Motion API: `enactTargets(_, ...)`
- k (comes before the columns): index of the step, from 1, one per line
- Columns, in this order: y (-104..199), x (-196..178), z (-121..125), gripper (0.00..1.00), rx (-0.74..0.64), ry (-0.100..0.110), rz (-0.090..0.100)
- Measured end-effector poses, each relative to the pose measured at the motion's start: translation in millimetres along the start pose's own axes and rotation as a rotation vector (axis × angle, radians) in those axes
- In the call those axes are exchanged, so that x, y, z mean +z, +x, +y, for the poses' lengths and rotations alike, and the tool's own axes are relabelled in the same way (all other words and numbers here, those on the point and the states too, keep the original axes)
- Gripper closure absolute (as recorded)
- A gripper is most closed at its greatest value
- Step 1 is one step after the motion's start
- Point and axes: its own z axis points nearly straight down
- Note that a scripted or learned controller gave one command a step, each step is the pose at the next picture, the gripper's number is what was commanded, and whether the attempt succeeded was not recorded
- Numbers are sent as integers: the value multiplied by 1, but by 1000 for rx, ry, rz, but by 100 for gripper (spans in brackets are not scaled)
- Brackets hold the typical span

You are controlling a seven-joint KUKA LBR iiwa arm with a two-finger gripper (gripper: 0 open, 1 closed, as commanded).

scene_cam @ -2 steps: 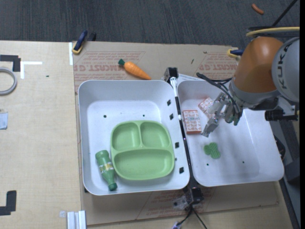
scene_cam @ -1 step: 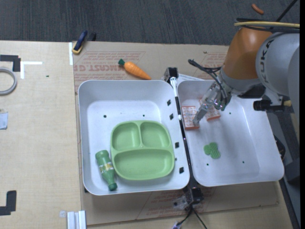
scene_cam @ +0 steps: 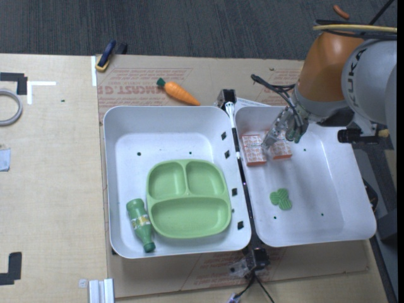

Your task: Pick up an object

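My gripper (scene_cam: pixel 282 136) hangs over the upper part of the right bin (scene_cam: pixel 328 226), its fingers pointing down and left. Just below it lie two small red and white boxes: one (scene_cam: pixel 253 149) to its left, the other (scene_cam: pixel 282 151) right under the fingertips. I see nothing lifted between the fingers. A green toy vegetable (scene_cam: pixel 281 199) lies lower in the same bin. In the left bin (scene_cam: pixel 126 137) rest a green divided plate (scene_cam: pixel 188 199) and a green bottle (scene_cam: pixel 140 225) beside it.
An orange toy carrot (scene_cam: pixel 178 91) lies on the cardboard behind the left bin. A blue and yellow object (scene_cam: pixel 106 55) sits at the cardboard's far left corner. The arm's grey body and orange band (scene_cam: pixel 328 62) overhang the right bin's far right side.
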Motion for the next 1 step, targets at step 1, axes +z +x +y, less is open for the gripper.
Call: enactTargets(1, 58, -119, -11, 100, 77, 9, 17)
